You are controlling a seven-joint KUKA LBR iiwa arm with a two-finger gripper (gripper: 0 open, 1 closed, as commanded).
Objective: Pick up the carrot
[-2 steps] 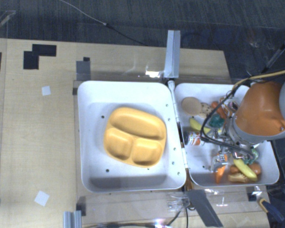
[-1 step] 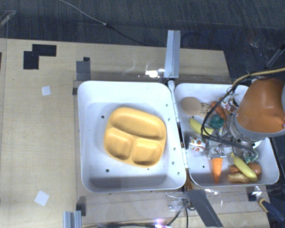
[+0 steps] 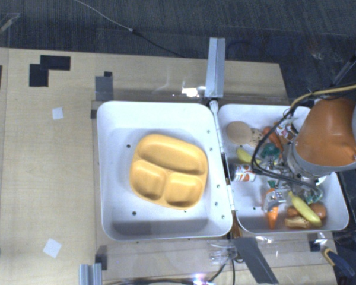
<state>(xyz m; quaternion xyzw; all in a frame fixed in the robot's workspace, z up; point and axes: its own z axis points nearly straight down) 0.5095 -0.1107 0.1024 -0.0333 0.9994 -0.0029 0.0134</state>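
Presently: my claw (image 3: 279, 186) hangs low in the right bin (image 3: 342, 221), its state I cannot tell. Carrot (image 3: 273, 216) lies near the front wall beside the banana (image 3: 304, 209), just below me.

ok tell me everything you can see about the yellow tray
The yellow tray lies flat in the middle of the left bin, turned slightly askew. It looks like smooth moulded plastic with rounded corners and three compartments: one long one along the far side and two smaller ones nearer the camera. It touches the bin floor alone.
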